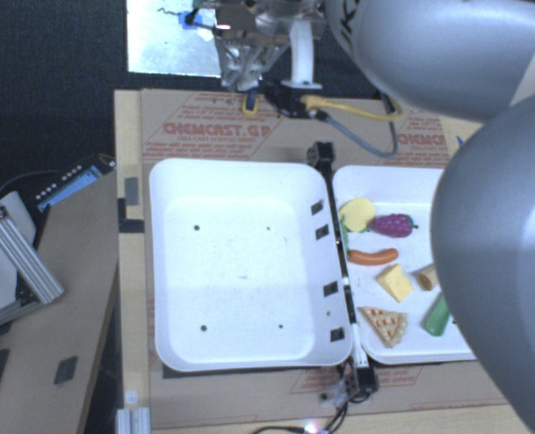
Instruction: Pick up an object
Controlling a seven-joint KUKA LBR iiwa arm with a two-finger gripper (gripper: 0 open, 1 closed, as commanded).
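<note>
My hand (241, 78) above the bench's (204, 120) far edge, state unclear.
Left bin (240, 269) bare; bench reads "CHEMCAST GP".

The arm (448, 52) is made of big rounded pale-grey casings with a smooth, slightly glossy surface, and part of dark lettering shows on one casing. Toward its end it narrows into bare metal parts and a white cylinder, with blue, yellow and grey cables, ending in the metal pincer (242, 78).
</note>
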